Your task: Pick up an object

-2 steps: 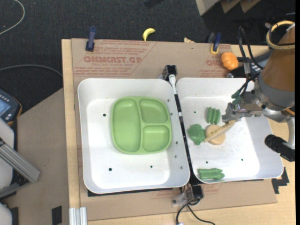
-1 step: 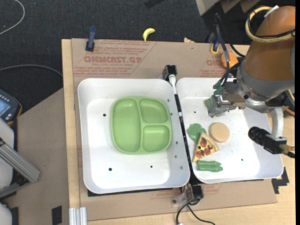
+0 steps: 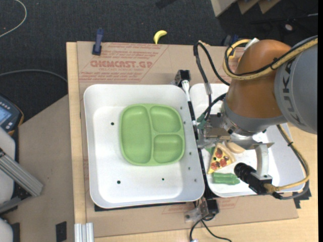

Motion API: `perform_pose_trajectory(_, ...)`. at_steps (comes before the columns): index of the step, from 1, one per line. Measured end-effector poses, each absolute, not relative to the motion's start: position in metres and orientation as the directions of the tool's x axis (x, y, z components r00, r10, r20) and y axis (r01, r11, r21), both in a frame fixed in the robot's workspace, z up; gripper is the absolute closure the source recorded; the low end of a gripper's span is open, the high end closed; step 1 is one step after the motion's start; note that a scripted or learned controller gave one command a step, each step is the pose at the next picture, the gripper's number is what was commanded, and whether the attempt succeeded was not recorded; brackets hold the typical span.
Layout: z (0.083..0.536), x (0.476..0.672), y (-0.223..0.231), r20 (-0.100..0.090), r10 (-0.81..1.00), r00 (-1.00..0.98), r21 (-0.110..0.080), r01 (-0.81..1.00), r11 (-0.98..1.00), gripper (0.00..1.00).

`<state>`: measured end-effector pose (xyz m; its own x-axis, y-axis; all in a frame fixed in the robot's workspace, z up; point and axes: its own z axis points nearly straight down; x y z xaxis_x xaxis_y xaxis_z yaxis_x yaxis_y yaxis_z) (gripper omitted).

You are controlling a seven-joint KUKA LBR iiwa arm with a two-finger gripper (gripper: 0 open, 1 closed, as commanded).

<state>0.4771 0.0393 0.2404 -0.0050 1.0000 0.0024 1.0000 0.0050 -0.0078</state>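
Arm is down over the right bin (image 3: 298, 165), orange wrist band covering most of that bin's upper half. Pincer (image 3: 214, 135) sits low near the bin's left wall, just above the toys; its state can't be read from here because the wrist body hides it, so no claim on a grasp.

Candidate objects, all in the right bin at about 7 o'clock from the wrist:
- pizza slice (image 3: 220, 159), lying flat, just below the pincer
- green piece (image 3: 225, 178), at 6 o'clock from the pizza, near the bin's bottom edge
- tan piece (image 3: 235, 147), partly under the arm, at 2 o'clock from the pizza

Left bin (image 3: 101, 135) has the green divided plate (image 3: 150, 134) roughly centred, untouched, well apart from the arm.

Progress, my read: approach done, arm positioned over the toy cluster. Nothing visibly lifted; all three toys look to be resting on the bin floor. Remaining: close on one item (pizza slice looks nearest), then raise clear. Yellow banana (image 3: 160, 35) lies off the tabletop at 12 o'clock, irrelevant.
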Motion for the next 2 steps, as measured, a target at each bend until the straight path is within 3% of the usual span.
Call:
perform_pose_trajectory(1,0.393,0.481,0.088,0.006,1.0,-0.008,0.019,1.0,0.008,1.0)
perform_pose_trajectory(2,0.284,0.554,0.069,-0.003,1.0,0.003,-0.007,1.0,-0.003,1.0)
